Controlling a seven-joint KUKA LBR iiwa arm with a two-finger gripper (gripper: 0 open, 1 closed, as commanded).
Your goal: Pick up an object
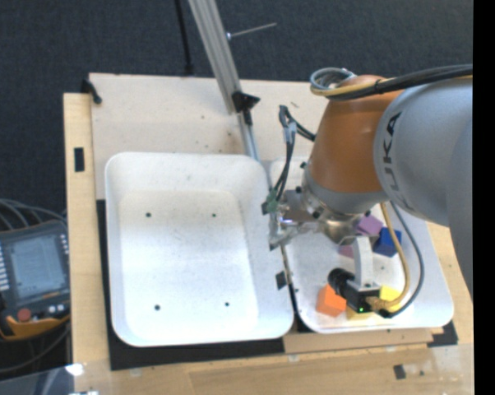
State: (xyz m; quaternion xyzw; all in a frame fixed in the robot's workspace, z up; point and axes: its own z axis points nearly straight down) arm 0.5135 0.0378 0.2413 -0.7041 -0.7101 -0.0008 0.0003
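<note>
My gripper (344,230) hangs low over the right bin (435,309), under the big grey and orange wrist that hides much of the bin. An orange block (330,301) lies near the bin's front, left of a yellow piece (389,293). A purple piece (368,223) and a blue block (386,242) lie just right of the gripper. Nothing can be seen held in the gripper.
The left bin (190,245) sits beside the right one, sharing a middle edge. A slanted aluminium pole (219,56) rises from the bench behind the bins. A teach pendant (30,270) rests off the bench at the far left.
</note>
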